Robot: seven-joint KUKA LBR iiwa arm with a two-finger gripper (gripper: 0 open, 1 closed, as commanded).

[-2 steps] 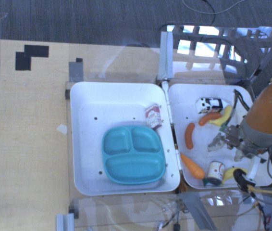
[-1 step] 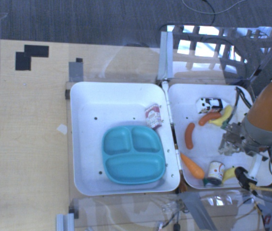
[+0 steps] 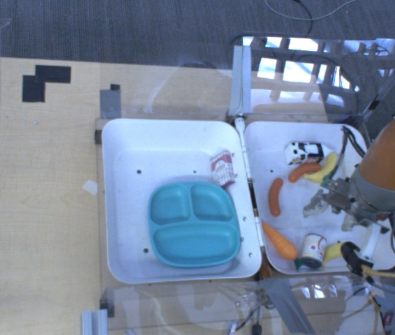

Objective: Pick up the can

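Note:
The can (image 3: 312,249), small with a white and red label and a dark end, sits near the front wall of the right bin (image 3: 257,160). My gripper (image 3: 321,202) hangs over the middle of that bin, a little behind the can and apart from it. Nothing shows between its tips. The grey arm with its orange band (image 3: 391,162) reaches in from the right.
Around the gripper in the right bin are a carrot (image 3: 279,240), a red sausage (image 3: 275,195), an orange sausage (image 3: 303,172), a yellow banana (image 3: 326,167), a black-and-white toy (image 3: 303,151) and a yellow piece (image 3: 332,251) beside the can. The left bin holds a teal divided plate (image 3: 194,223) and a red packet (image 3: 222,168).

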